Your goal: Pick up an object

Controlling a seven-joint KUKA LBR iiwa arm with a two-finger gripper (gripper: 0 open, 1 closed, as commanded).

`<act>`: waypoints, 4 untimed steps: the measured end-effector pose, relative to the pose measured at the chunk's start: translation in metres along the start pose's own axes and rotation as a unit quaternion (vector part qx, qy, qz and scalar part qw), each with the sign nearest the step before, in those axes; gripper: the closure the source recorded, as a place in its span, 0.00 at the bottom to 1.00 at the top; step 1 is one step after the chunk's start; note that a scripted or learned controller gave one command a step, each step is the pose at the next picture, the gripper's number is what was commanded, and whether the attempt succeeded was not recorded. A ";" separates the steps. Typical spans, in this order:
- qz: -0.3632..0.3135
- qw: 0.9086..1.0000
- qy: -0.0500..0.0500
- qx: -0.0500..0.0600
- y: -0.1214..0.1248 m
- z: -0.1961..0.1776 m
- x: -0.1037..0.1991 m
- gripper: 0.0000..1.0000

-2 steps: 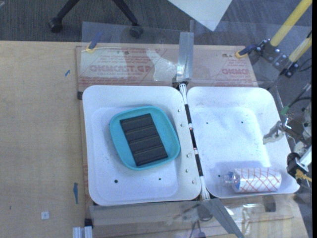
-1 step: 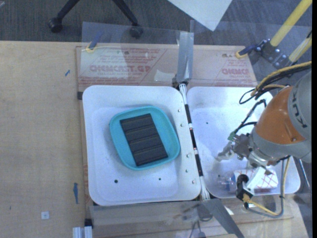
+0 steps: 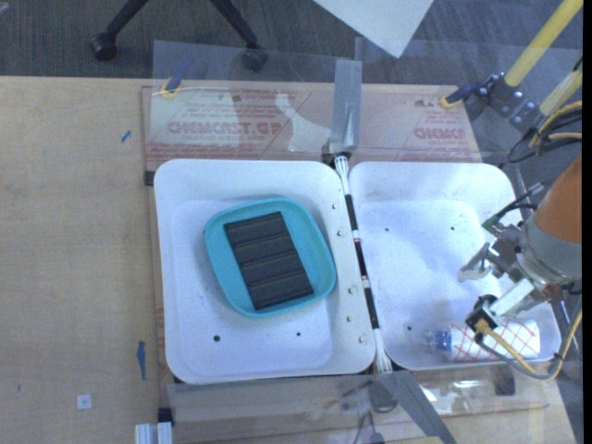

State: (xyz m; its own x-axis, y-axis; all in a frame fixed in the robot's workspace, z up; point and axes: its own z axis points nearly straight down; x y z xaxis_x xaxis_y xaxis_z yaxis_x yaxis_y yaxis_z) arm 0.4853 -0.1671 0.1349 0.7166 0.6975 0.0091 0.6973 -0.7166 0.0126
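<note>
A teal square plate (image 3: 319, 257) lies in the left bin (image 3: 185, 202), and a dark grey ribbed block (image 3: 268, 259) rests on it. In the right bin (image 3: 416, 211), near the front edge, sits a small clear and blue item (image 3: 440, 340), with a white piece with a red grid (image 3: 520, 338) beside it. My gripper (image 3: 481, 292) hangs over the right bin's front right part, just above and right of these two items. Its fingers (image 3: 474, 266) stand apart, open, with bare bin floor between them.
The arm's orange band (image 3: 564, 211) and yellow cables (image 3: 518, 359) come in from the right over the bin's rim. A ridge (image 3: 356, 257) divides the two bins. Taped clear sheets (image 3: 277, 118) lie behind the bins, and wooden bench (image 3: 74, 248) stretches to the left.
</note>
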 end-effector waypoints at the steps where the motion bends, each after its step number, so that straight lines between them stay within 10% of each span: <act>1: 0.034 0.999 -0.006 0.007 0.020 -0.065 -0.026 0.00; 2: -0.102 0.995 -0.002 -0.001 0.001 0.003 -0.005 0.00; 3: -0.048 0.999 -0.005 0.007 0.025 -0.048 -0.032 0.00; 4: -0.131 0.991 -0.004 0.006 0.017 0.025 -0.024 0.00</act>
State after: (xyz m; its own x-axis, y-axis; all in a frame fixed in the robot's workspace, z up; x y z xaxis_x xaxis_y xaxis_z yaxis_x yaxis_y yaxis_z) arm 0.4798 -0.1961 0.1096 0.5100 0.8602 -0.0002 0.8602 -0.5100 0.0012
